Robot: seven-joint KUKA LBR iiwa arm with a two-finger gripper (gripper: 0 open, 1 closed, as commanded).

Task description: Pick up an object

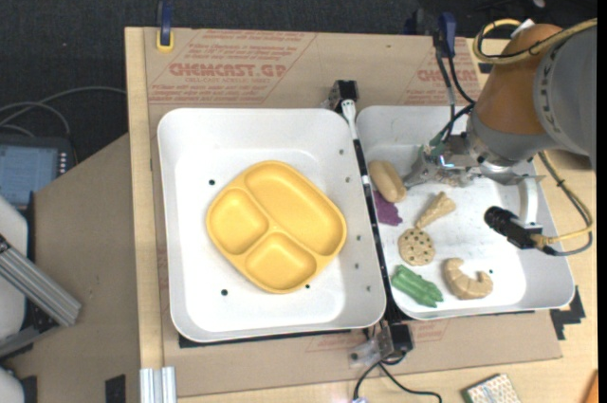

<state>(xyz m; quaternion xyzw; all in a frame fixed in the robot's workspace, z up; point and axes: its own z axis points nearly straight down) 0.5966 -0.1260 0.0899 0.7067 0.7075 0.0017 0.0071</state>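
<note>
The gripper (446, 159) is seen low over the right bin (550, 292); whether it is open or closed cannot be told. The potato-like piece (386, 179) lies just beside it, toward the left bin (180, 202), not gripped.

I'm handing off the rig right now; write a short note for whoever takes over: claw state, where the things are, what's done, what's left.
Claw: low over the upper part of the right white bin; open or shut cannot be told, nothing seen held.
Right bin holds: tan potato-shaped piece, purple piece, beige cone-shaped piece, round speckled cookie, green leafy piece, tan croissant-shaped piece.
Left white bin: yellow three-compartment plate.
Done: no pick visible.
Left: grasp and lift one object.
</note>
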